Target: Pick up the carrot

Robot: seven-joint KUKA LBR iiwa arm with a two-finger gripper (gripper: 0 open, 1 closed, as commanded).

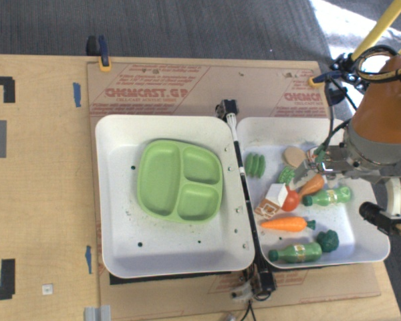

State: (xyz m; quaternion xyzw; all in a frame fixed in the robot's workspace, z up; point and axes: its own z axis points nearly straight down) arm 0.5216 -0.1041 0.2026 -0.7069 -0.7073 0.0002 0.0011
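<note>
A: Carrot position?
B: Lies flat in right bin (281, 123), near half. Carrot (285, 225) points left, green stub to the right. Sits between white carton (273, 201) on the far side and green bottle (295, 252) on the near side, with broccoli (327, 240) just right of the stub.

A: Claw status?
B: Gripper (319, 168) down in same bin, far-right part, well apart from carrot. Released or clenched: cannot tell, too cluttered and blurred there. Second, smaller orange piece (312, 184) tilted directly under it; contact unclear.

A: Other clutter?
B: Red tomato (291, 200) touching the carton, second green bottle (328, 196) right of it, tan disc (294, 156) and ridged green piece (254, 164) toward the far-left part. Left bin (120, 146) holds green divided plate (180, 179).
</note>
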